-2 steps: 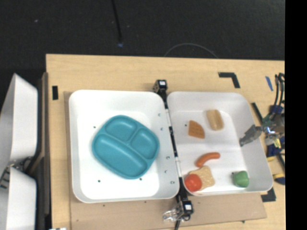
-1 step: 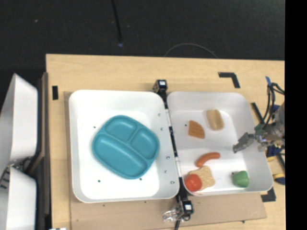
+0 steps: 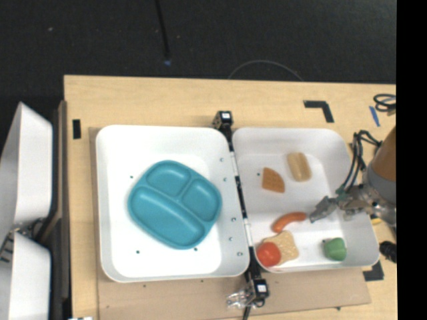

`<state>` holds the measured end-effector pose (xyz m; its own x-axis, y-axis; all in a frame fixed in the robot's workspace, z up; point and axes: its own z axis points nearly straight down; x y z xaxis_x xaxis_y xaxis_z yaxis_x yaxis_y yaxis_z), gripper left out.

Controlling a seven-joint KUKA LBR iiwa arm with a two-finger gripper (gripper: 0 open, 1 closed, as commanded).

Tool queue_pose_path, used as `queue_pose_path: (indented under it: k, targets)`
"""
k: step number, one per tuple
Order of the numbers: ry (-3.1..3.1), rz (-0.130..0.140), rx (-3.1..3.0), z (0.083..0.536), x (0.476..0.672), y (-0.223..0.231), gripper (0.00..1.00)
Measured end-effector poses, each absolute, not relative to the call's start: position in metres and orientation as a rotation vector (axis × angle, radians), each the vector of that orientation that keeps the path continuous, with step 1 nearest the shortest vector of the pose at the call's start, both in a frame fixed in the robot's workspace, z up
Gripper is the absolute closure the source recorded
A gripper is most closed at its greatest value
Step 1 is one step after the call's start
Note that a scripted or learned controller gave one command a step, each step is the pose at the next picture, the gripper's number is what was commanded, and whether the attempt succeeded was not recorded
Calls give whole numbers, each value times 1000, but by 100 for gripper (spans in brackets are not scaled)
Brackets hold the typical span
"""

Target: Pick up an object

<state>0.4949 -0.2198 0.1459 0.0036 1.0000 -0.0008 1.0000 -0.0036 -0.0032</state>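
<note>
Bench: light wood (image 3: 160, 99), two white bins side by side.
Left bin (image 3: 113, 259): teal divided plate (image 3: 175, 204).
Right bin (image 3: 267, 142): bread roll (image 3: 299, 166), orange wedge (image 3: 272, 180), sausage (image 3: 289, 220), cracker (image 3: 287, 245), tomato (image 3: 268, 253), green piece (image 3: 335, 248).
Gripper (image 3: 319, 211): low over right bin beside sausage, grip state unclear.

— Where is the arm (image 3: 385, 162) at this moment?

— At the right edge of the right-hand bin (image 3: 337, 140), reaching in from the side. The orange band above the wrist sits over the bin's right rim, with dark cables looping up beside it.

— And the gripper (image 3: 319, 211)?

— Low over the bin floor, pointing leftward and slightly toward the near edge. Its grey fingers (image 3: 324, 207) slant down from the wrist, tips close to the floor about midway between the right rim and the bin's centre. Whether the fingers are parted is not clear.
</note>
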Motion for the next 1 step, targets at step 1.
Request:
queue_pose_path:
  k: [1]
  targets:
    - [-2218,-4,-2231,160,497,-220,100]
